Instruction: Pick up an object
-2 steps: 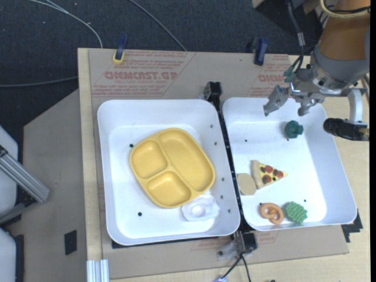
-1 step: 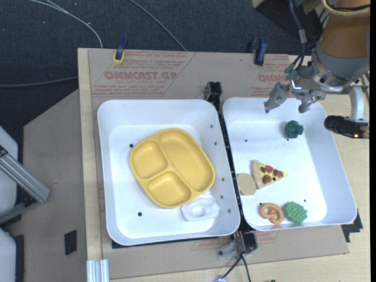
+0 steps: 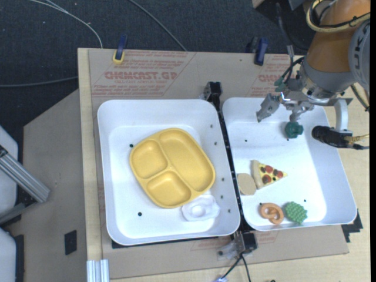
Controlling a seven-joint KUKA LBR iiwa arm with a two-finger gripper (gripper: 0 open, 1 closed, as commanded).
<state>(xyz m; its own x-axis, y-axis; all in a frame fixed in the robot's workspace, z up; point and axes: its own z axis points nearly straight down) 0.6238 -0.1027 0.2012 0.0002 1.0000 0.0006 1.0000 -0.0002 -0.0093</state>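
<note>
From my station I saw the gripper (image 3: 281, 115) hanging over the far end of the right bin (image 3: 335, 175), its two grey fingers spread wide apart, one reaching toward nine o'clock and the other pointing down toward six. At the tip of that lower finger sat a small teal object (image 3: 293, 130), rounded and knob-like, too small for me to make out more; it touched or nearly touched that one finger, but it was not between the pair.

Toward six o'clock from it lay a pizza slice (image 3: 268, 174), a yellow wedge dotted with red rounds, and just beside that at nine o'clock a pale tan oval piece (image 3: 247, 184). Near the bin's near wall rested a brown pretzel (image 3: 271, 212) with a green bumpy piece (image 3: 295, 212) at its three o'clock.

The left bin (image 3: 111, 157) carried a yellow divided plate (image 3: 171, 167) with three compartments, and a crumpled white piece (image 3: 200, 208) lay against its five o'clock edge.
</note>
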